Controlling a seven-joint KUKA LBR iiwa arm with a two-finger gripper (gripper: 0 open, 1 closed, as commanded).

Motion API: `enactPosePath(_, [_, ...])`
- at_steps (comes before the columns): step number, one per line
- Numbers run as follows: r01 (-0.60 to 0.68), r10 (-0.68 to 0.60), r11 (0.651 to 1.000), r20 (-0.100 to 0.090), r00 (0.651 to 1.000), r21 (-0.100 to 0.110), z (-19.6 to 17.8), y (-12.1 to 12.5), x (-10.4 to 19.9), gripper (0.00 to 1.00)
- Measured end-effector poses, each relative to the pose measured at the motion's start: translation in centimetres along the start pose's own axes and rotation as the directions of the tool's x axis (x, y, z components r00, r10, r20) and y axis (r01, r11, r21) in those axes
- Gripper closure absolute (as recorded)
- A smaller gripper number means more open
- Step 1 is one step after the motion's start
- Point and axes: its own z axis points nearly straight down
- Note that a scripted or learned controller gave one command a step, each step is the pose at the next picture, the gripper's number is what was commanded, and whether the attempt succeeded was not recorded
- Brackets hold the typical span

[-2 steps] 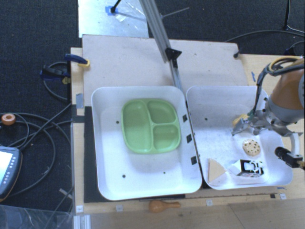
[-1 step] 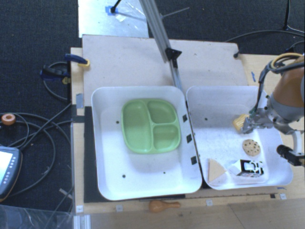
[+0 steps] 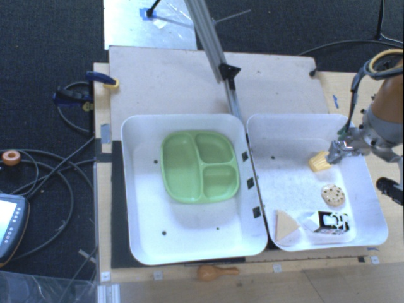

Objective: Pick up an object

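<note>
In the right bin [image 3: 284,128] a small yellow block [image 3: 319,162] lies near the far right side. My gripper [image 3: 336,150] is low over the bin, just right of and above that block, with its tip against or very near the block's edge. A round speckled cookie [image 3: 332,196] lies below the block. A tan wedge [image 3: 286,225] and a black-and-white printed item [image 3: 332,221] rest near the bin's front wall.
The left bin [image 3: 142,232] holds a green divided plate [image 3: 201,166]. A slanted metal pole [image 3: 211,40] crosses the back of the bench down to the divide between the bins. Cables and a clamp [image 3: 85,93] lie off the bench at the left.
</note>
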Motion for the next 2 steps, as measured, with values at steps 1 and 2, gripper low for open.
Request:
enactPosePath(1, [0.000, 0.000, 1.000, 0.000, 1.000, 0.001, -4.4, 0.2, -0.1, 1.00])
enactPosePath(2, [0.000, 0.000, 1.000, 0.001, 1.000, -0.001, -9.8, 0.4, -0.1, 1.00])
